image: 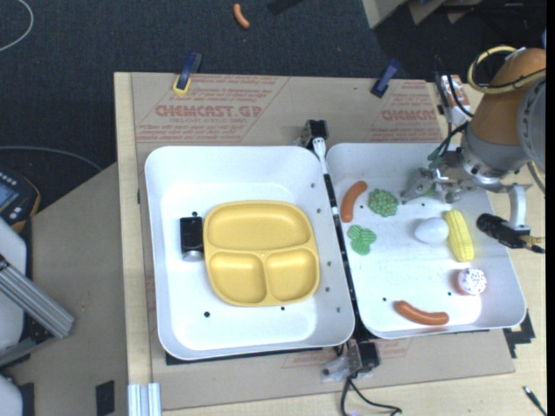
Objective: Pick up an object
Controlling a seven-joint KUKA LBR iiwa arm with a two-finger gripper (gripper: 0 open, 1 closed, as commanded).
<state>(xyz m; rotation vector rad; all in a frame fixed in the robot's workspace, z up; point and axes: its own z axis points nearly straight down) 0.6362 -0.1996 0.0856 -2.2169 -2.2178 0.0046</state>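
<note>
White bins side by side, my gripper low over the far part of the right bin.

From the overhead camera, I cannot tell how my gripper stands. Just beside it, toward the near side, lie a green broccoli piece and a white egg-shaped piece; a yellow corn cob lies beside the egg. To the left of me rests an orange sausage, with a second green piece below it. Well nearer the front edge sit a speckled ball and another sausage. Far to my left, the left bin holds a yellow divided tray and a small black block.
</note>
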